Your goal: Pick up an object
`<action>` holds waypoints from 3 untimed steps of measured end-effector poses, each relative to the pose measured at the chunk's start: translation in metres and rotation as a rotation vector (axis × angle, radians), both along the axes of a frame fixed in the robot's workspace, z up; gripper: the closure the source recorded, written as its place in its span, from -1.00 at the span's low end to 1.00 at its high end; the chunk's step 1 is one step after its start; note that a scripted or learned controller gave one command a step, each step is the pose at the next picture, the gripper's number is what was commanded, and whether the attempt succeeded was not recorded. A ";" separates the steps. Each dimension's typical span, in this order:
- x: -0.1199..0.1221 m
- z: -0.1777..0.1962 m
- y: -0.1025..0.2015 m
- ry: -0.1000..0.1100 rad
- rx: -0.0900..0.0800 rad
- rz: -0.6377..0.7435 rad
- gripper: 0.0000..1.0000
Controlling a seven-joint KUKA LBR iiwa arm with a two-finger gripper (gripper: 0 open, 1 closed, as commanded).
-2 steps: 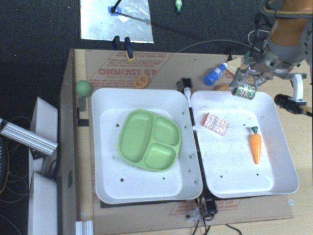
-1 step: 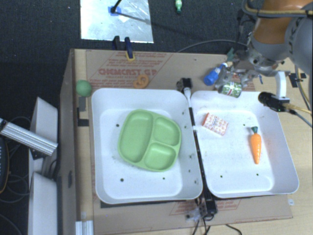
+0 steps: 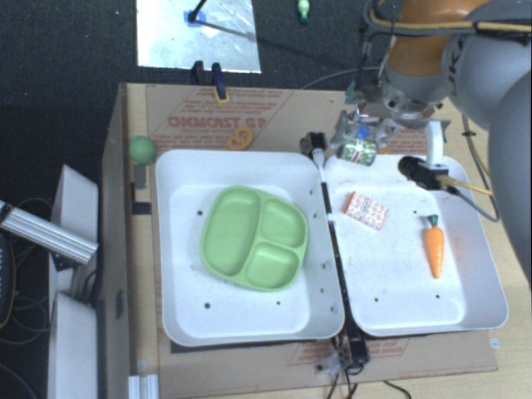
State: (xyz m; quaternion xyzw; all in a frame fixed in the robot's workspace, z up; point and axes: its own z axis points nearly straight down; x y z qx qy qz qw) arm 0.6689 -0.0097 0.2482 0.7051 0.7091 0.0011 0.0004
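Green-labelled can [image 3: 360, 151] between fingers [image 3: 347, 126], above right bin [image 3: 465, 310] far edge.

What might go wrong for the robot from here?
1. The gripper hovers at the right bin's far rim with a small green object just below it; so near the edge, that could be knocked out of the bin.
2. The carrot and the packet lie well away, so reaching them needs a fresh approach.
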 end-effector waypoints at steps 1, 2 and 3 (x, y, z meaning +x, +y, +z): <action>0.000 0.016 -0.051 -0.001 -0.003 -0.005 1.00; -0.001 0.000 -0.003 0.000 0.000 -0.001 1.00; 0.000 0.012 -0.003 -0.003 -0.001 0.002 1.00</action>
